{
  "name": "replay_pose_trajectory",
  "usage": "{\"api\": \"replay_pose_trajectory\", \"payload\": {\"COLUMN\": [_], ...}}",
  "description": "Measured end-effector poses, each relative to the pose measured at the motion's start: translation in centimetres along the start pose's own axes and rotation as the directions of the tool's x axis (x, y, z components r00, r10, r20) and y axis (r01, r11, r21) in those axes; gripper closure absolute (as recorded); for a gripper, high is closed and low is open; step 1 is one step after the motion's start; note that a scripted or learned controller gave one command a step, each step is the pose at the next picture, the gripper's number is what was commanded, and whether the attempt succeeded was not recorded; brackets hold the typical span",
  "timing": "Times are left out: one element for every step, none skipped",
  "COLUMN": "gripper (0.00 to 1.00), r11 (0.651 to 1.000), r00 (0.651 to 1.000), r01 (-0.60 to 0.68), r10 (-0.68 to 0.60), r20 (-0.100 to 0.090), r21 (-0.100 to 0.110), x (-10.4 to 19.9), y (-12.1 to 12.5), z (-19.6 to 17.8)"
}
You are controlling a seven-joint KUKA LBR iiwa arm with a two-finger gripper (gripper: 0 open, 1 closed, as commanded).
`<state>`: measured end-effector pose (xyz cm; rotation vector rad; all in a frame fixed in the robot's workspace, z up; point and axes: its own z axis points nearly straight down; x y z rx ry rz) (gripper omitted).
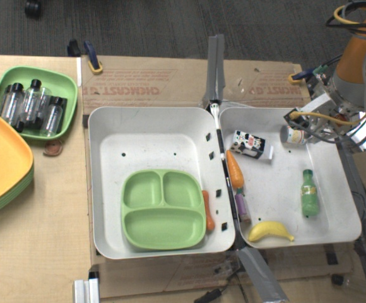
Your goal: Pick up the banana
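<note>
The yellow banana (270, 231) lies on its side near the front edge of the right bin (334, 232), curved ends pointing down. My gripper (296, 130) hangs over the bin's far right corner, well behind the banana and to its right. The grey arm with its orange band (354, 54) comes in from the right above it.
A green bottle (308, 193) lies right of the banana. An orange carrot (235, 170), a purple marker (242, 207) and a small printed box (250, 145) sit along the right bin's left side. The left bin (107, 131) holds a green divided plate (164, 208).
</note>
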<state>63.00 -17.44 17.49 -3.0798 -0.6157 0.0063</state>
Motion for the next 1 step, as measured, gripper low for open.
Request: {"api": "replay_pose_trajectory", "payload": {"gripper": [1.00], "r11": [1.000], "r00": [1.000], "r01": [0.031], "r10": [-0.031], "r20": [0.000], "r21": [0.000], "x": [-0.54], "y": [-1.62], "z": [-4.98]}}
